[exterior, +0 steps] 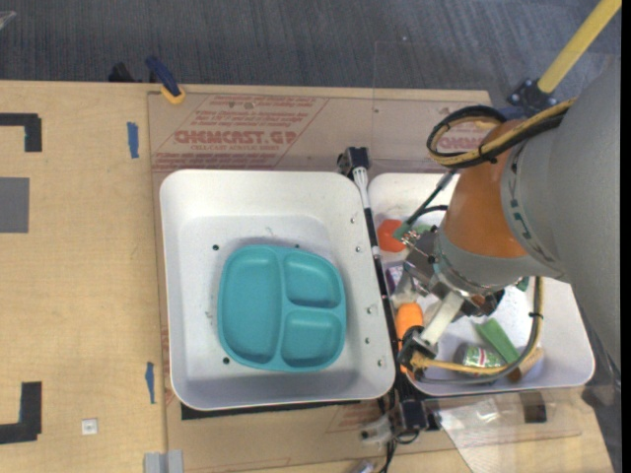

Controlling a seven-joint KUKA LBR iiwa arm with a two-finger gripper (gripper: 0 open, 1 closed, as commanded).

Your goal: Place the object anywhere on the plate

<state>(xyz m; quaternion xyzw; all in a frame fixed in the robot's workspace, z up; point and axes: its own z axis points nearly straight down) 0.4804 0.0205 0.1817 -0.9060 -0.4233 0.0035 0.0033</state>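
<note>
Teal plate (283,306): lay flat in the left bin (187,215), three compartments, nothing on it.
Object: a small orange piece (409,316) sat in the right bin (572,358) by its left wall, touching or just beside the gripper (422,341); contact could not be settled.
Object's look: bright orange, rounded, partly hidden by the claw.
Gripper: reached down over the right bin's left side; whether it was open or closed could not be told.
Other items: a red-orange piece (391,233) further up; a green item (496,340) to the right.
</note>
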